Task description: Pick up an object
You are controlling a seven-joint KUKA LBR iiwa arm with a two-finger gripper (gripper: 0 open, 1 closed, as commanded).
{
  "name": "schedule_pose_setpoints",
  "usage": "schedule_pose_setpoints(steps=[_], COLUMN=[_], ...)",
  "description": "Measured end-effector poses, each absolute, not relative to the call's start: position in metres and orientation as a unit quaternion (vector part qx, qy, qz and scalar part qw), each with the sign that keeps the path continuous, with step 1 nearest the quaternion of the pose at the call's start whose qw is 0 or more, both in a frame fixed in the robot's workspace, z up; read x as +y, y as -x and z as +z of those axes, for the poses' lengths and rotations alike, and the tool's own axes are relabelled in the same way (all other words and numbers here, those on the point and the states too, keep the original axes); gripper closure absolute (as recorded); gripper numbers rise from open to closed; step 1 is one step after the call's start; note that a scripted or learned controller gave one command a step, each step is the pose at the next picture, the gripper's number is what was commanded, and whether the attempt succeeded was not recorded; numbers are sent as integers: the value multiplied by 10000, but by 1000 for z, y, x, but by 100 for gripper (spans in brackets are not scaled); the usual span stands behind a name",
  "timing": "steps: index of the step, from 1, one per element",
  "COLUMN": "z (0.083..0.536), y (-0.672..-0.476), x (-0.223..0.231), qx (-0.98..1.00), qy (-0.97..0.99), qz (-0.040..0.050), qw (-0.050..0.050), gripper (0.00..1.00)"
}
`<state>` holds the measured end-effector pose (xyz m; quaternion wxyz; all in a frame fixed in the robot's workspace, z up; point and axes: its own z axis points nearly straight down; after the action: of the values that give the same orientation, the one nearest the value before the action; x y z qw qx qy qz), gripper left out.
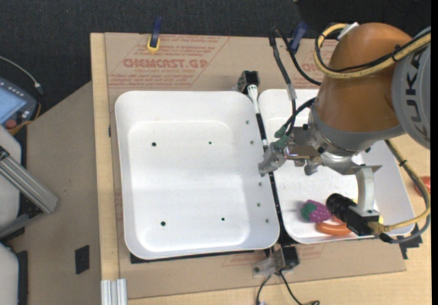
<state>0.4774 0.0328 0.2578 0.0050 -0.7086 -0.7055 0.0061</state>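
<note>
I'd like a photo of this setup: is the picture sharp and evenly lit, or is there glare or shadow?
Camera view: the lighting is soft and fairly even; the left bin looks bright white without harsh glare; the arm casts a faint shadow on the right bin; the small objects near its front edge look slightly soft.
</note>
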Motion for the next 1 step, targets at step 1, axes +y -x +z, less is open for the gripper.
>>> schedule_pose_setpoints(steps=[1], z=[381], y=[-480], x=[93], qx=[-7101], qy=[7041], qz=[-66], qw=[-35], gripper=[0])
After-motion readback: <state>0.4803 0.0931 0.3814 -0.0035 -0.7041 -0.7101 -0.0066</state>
